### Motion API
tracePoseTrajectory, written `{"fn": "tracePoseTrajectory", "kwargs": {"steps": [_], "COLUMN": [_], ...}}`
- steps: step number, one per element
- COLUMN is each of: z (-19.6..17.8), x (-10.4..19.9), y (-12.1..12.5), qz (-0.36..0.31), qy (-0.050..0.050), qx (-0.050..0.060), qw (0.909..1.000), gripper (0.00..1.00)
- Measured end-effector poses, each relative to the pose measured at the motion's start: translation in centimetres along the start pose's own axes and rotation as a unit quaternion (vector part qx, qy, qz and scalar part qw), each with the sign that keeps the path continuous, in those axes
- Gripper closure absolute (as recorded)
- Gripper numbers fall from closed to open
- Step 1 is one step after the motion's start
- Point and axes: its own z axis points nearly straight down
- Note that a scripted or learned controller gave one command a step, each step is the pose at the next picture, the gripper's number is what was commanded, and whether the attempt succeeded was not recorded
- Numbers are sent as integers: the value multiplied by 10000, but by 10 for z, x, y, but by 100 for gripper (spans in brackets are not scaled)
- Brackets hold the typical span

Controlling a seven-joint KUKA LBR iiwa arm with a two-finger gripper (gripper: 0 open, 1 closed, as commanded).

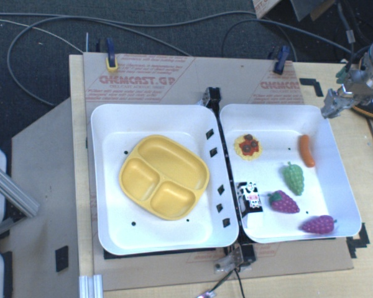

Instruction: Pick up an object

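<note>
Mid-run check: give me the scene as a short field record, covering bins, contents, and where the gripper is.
left bin: holds a yellow divided plate
right bin: holds a pizza toy, an orange sausage, a green grape bunch, two purple grape bunches, a small black-and-white cow toy
gripper: over the right bin's far right corner, above the rim, nothing seen in it
jaws: state unclear
</note>
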Motion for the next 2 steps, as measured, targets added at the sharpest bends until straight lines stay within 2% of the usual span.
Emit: {"fn": "tracePoseTrajectory", "kwargs": {"steps": [1,2], "z": [-38,-17], "x": [0,50], "y": [1,-8], "qz": [-1,-17], "qy": [3,27], "qx": [10,55], "qw": [10000,10000], "gripper": [100,100]}}
